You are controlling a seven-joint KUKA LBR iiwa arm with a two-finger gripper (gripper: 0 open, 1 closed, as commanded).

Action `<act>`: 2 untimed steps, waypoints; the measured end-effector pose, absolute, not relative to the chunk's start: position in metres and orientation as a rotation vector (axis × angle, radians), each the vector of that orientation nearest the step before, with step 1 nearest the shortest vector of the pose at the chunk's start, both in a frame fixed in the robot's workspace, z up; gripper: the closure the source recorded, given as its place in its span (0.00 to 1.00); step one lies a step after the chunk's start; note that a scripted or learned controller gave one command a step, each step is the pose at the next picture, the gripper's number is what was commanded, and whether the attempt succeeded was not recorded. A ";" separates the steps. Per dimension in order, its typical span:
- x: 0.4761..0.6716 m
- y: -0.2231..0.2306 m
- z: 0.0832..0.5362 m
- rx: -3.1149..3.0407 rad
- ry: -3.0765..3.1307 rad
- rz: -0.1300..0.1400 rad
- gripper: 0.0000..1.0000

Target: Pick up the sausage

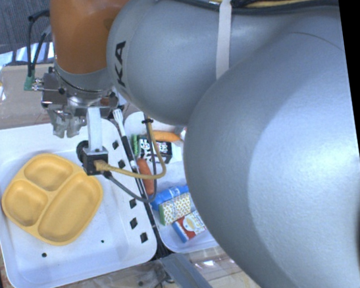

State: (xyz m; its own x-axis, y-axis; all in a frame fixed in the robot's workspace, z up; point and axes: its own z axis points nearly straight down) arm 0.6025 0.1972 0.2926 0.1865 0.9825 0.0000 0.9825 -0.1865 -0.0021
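Observation:
The sausage (146,175) appears as a reddish-orange, elongated piece lying in the right bin (175,244), close to its left wall and partly hidden behind cables. My gripper (66,125) hangs below the orange wrist band over the far edge of the left bin (83,260). It is well to the left of the sausage and further back. Nothing shows in its grasp. The grey arm covers most of the right bin.
A yellow divided plate (51,198) lies in the left bin. In the right bin sit a blue box (175,204), a red and white carton (190,225), an orange piece (165,136) and a dark packet (147,148). A yellow cable (131,173) loops over the divide.

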 end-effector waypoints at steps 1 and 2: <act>0.645 0.220 0.201 -2.324 -2.109 0.008 1.00; 0.620 0.196 0.220 -2.333 -2.100 0.006 1.00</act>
State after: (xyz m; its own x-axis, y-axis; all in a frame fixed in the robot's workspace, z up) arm 0.6201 0.1964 0.2196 0.1049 0.9945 -0.0013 0.9945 -0.1049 -0.0046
